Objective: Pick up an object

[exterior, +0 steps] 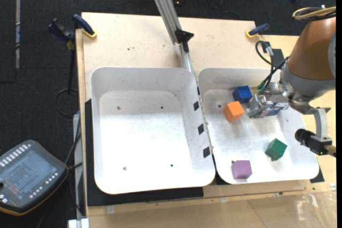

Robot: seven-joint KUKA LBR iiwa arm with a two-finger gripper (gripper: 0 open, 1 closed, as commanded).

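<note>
orange block [233, 111] just beside gripper [258, 109], unlabelled.

The arm [315, 56] ran off the right edge, so most of it was cut from sight. Its gripper [261, 109] was a small blur of metal, and I could not tell how the fingers stood. The pendant [26, 176] at lower left was clipped by the edge, its screen too small to read. The gear along the top was cropped too.

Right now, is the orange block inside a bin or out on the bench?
Inside. The orange block sits on the floor of the right bin, beside the blue block, left of the gripper.
</note>
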